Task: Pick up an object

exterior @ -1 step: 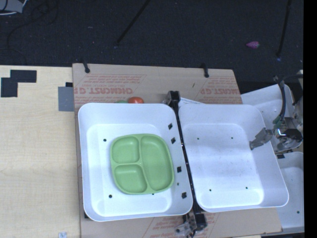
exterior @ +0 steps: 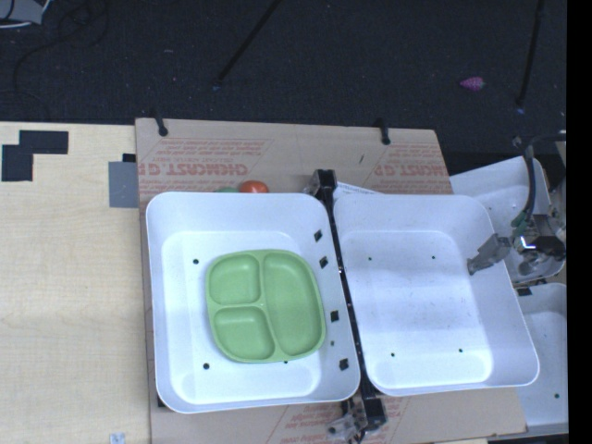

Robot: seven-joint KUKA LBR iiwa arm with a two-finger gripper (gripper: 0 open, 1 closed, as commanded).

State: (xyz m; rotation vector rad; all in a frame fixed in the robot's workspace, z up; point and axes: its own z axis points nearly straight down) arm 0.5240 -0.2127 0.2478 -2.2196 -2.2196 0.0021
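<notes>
Green divided plate (exterior: 265, 305) lies centred in left bin (exterior: 176, 239). Gripper (exterior: 488, 252) hovers at right bin's (exterior: 416, 359) right rim, grasp state unclear. Orange object (exterior: 253, 188) behind left bin's far edge.

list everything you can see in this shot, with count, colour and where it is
shallow white plastic bins: 2, white, side by side on the bench, left and right of the view
green three-compartment plastic tray: 1, light green, lying flat in the left bin
small orange-red round object: 1, orange-red, behind the left bin's far rim, partly hidden
brown cardboard sheet: 1, brown with red print, under both bins
light wooden bench top: 1, pale wood, left of the bins
black clips: several, black, along the seam between the bins
small purple item: 1, purple, on the dark floor, top right
gripper: 1, grey metal, over the right bin's right edge
</notes>
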